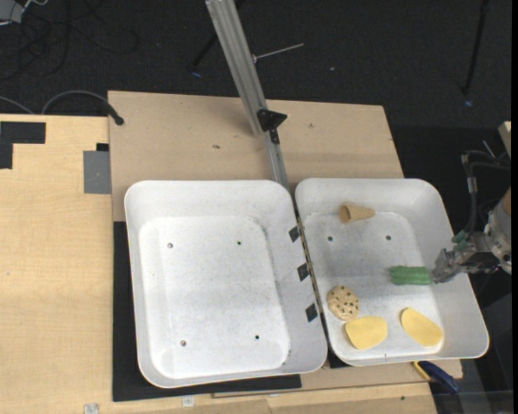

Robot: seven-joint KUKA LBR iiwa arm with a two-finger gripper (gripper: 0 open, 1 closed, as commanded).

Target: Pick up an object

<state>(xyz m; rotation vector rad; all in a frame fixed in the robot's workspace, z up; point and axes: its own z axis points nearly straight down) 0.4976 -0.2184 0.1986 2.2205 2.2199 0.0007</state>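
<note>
— What is seen at the gripper (pixel 447 264)?

— A green object (pixel 409 275) is met at its tip, by the right bin (pixel 373 190)'s right wall; whether it is clamped cannot be told.

— And beyond it?

— Two yellow pieces (pixel 422 327) (pixel 365 332) and a speckled cookie (pixel 344 301) are found nearer the bin's front edge, a tan cone (pixel 356 213) toward the back, and the left bin (pixel 207 195) farthest off.
</note>
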